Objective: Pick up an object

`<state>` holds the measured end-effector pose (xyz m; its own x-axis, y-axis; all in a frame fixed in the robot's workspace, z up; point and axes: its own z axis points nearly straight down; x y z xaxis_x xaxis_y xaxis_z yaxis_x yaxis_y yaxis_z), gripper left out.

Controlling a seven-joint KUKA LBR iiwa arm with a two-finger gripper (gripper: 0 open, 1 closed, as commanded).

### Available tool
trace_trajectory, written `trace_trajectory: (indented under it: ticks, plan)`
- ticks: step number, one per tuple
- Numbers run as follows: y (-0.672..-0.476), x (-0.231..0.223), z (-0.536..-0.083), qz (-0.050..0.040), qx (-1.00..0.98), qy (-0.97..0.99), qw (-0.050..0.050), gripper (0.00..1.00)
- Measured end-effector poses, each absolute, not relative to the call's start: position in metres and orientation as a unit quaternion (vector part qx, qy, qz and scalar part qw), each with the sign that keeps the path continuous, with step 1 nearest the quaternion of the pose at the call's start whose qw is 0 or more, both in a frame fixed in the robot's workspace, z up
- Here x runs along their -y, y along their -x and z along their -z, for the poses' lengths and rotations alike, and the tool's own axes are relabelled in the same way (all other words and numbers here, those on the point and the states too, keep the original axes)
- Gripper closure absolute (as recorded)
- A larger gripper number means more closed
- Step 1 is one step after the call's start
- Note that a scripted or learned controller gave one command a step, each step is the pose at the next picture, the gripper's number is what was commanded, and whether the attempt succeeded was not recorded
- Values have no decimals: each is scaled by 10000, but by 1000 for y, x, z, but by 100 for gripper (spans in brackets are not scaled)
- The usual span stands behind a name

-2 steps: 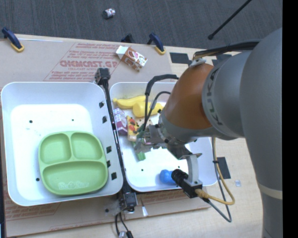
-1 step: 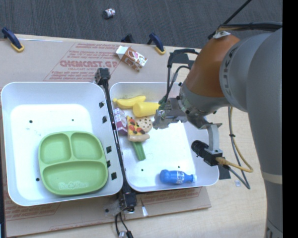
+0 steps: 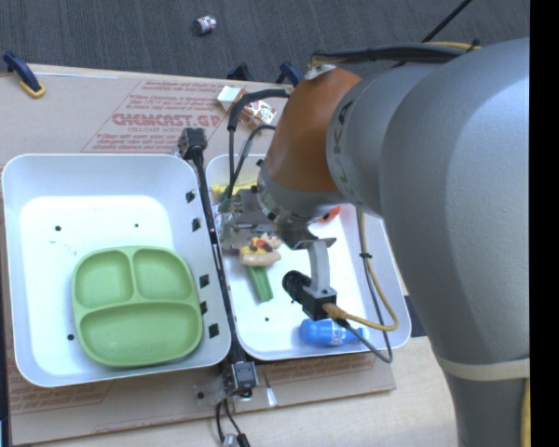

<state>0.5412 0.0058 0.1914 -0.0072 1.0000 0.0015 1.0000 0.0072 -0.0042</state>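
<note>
The grey arm with its orange band (image 3: 307,138) reaches down into the right shallow white plastic bin (image 3: 289,343), and its claw (image 3: 253,223) sits low among a cluster of small things; whether it is spread or pinching anything cannot be told, since the wrist hides it. Just beside it lie a small yellow-and-red toy (image 3: 259,246) and a green stick-shaped piece (image 3: 260,282), touching each other. A blue rounded object (image 3: 322,332) rests near the bin's front wall. The left bin holds a green divided plastic plate (image 3: 135,305). The risk, I judge, is a crowded grasp: the claw may catch two pieces, or nudge the toy aside and lift nothing.
</note>
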Motion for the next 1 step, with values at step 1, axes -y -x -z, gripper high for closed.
trace_trajectory:
  ticks: [1]
  plan:
    - [-489, 12, -214, -8, 7087, 7055, 15, 100]
